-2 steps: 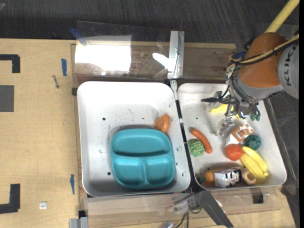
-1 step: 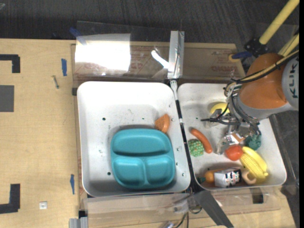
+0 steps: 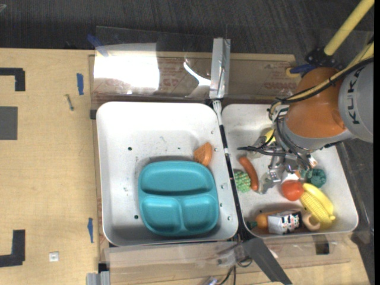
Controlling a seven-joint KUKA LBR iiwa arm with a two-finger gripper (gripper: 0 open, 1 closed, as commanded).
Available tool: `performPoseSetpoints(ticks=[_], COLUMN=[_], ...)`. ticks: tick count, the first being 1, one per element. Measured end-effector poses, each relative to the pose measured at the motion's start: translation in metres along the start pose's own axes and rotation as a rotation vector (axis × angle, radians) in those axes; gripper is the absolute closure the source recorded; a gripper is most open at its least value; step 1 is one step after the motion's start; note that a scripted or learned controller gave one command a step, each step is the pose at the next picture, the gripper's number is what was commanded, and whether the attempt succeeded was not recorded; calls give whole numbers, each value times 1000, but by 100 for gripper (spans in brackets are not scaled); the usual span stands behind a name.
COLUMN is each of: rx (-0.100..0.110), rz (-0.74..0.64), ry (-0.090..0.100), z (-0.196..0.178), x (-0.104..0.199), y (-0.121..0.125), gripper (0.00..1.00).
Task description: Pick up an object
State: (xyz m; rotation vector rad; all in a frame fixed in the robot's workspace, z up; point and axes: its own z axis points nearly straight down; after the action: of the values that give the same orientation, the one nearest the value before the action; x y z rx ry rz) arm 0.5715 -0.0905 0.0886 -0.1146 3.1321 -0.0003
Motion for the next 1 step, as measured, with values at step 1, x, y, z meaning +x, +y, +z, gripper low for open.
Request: performPoseSetpoints(ticks=[1], rx=[1], rz=[118], ry=[-2], z=[0], x=[5], y=[-2], gripper=[0])
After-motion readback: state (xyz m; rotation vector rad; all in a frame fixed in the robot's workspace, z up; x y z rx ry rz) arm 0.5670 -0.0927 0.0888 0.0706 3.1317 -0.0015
